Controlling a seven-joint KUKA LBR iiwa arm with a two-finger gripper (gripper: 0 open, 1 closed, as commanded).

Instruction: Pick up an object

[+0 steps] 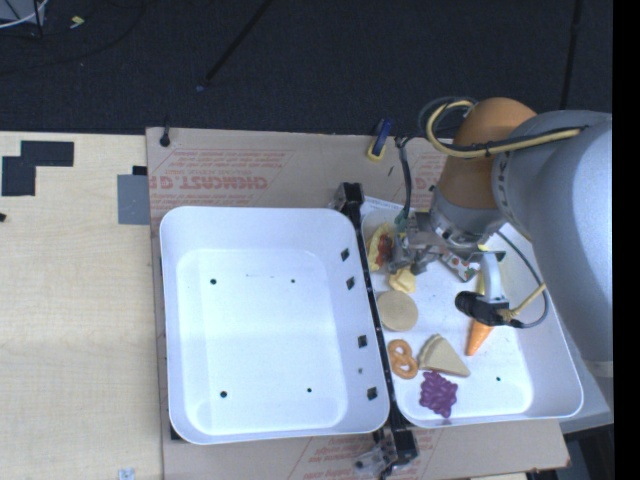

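My gripper (415,258) hangs low over the upper left corner of the right bin (560,388); whether it is parted or closed I cannot tell, the wrist hardware hides it. Nothing visibly sits in its grasp.

The candidates are small toy foods. Right under my tool lies a pale yellow block (402,280), touching or almost touching it, and just to its left a yellow piece (379,247) against the bin wall. A little below the tool sits a round tan disc (399,312), further down a pretzel (402,357), a wedge (443,357) and a purple bunch of grapes (438,393). To the tool's right and lower lies an orange carrot (479,334).

I judge them all light, stiff and rather slick — likely hollow plastic. The block looks easiest: short, flat sides, so pinch across its narrow width. The disc lies flat and offers little edge — a poor choice.
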